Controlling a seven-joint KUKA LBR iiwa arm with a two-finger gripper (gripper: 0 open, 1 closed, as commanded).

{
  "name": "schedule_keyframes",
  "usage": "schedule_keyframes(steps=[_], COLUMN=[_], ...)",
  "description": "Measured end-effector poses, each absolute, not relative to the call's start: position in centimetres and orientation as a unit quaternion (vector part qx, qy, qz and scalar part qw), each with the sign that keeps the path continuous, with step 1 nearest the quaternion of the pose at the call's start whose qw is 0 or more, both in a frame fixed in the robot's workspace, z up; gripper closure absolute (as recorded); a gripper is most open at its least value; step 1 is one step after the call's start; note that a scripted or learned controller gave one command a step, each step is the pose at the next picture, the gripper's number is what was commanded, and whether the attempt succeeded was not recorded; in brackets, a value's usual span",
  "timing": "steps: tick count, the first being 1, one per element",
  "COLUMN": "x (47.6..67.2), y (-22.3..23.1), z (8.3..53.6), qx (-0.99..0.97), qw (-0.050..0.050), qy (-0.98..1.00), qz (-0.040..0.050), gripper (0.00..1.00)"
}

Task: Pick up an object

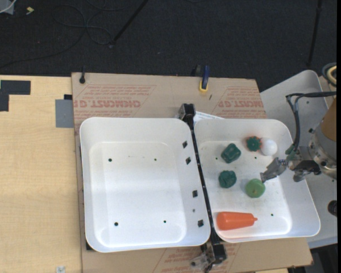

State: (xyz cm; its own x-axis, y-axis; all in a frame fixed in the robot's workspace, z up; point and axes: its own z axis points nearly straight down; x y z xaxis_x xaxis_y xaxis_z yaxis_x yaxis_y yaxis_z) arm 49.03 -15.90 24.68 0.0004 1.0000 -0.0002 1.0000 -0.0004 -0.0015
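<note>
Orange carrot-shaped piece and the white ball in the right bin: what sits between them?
In the camera view, a light green round piece lies between the orange carrot-shaped piece and the white ball; the rest is bare right bin floor.

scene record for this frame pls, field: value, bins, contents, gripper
left bin: bare white floor with small dark dots
right bin: holds all five objects
orange carrot-shaped object: lying near the front wall
light green object: just left of the gripper
dark green objects: two, and
white ball: touching a red and green object
gripper: over the right bin, nothing seen between its fingers
</note>
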Motion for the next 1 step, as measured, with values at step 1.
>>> schedule_keyframes(steps=[1], x=[47.07], y=[-8.24], z=[9.48], qx=[-0.705], qw=[0.010], qy=[-0.709], qz=[0.0042], gripper=[0.00])
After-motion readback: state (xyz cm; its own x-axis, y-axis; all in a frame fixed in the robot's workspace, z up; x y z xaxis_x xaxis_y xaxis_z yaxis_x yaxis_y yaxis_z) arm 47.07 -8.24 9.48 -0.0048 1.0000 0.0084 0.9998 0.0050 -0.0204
